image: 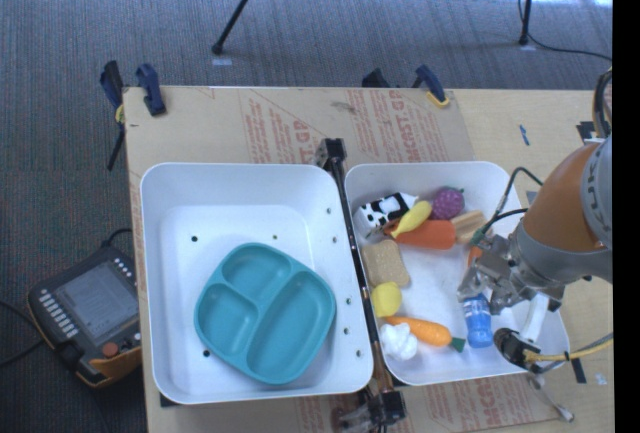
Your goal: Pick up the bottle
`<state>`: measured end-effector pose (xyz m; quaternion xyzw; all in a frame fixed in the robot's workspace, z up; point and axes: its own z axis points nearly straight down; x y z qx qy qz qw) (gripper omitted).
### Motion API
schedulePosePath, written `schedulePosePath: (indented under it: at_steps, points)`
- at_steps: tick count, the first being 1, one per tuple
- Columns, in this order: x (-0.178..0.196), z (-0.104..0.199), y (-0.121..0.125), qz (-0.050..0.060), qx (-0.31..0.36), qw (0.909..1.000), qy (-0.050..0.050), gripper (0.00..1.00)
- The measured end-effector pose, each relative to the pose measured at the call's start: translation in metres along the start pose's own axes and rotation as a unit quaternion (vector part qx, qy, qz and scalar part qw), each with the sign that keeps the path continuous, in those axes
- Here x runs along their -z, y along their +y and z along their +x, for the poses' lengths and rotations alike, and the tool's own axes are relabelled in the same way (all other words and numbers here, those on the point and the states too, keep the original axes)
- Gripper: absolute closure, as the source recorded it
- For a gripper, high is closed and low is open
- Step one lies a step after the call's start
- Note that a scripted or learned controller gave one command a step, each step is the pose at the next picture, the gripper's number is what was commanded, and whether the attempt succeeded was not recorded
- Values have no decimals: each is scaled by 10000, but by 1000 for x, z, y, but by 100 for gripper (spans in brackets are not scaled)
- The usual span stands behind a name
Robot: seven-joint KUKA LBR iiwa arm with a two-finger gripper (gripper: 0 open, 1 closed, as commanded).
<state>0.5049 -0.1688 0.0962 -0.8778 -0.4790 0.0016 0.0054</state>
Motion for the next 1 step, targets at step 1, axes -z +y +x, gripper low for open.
schedulePosePath:
  at_steps: [1]
  points:
    - [95, 44, -55, -39, 470, 9989, -8, 100]
